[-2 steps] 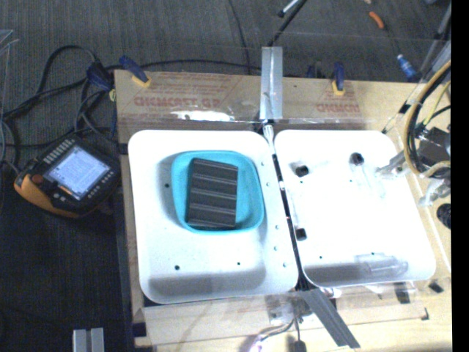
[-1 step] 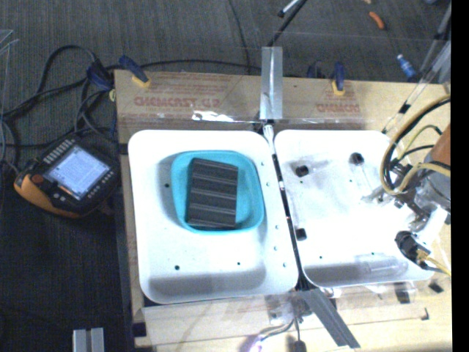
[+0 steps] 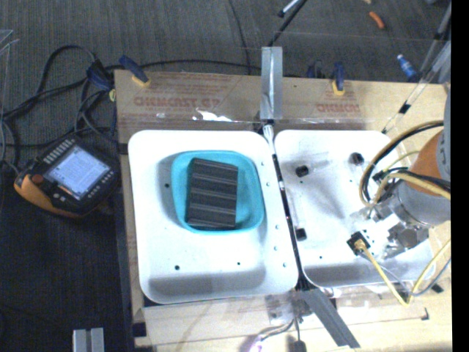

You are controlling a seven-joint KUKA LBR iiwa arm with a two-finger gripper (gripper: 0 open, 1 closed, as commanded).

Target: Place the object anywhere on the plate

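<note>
A dark grey ribbed block (image 3: 213, 192) lies flat on the blue plate (image 3: 251, 196), which sits in the left white bin (image 3: 154, 262). The block covers most of the plate's middle. My gripper (image 3: 400, 235) hangs over the right part of the right bin (image 3: 322, 204), well away from the block and the plate. Nothing shows in its grasp.
A raised divider (image 3: 282, 196) runs between the two bins. Small dark spots (image 3: 301, 170) dot the right bin's floor. A handheld pendant (image 3: 69, 176) with cables lies off the bench to the left. Yellow and black cables (image 3: 388, 163) loop around the wrist.
</note>
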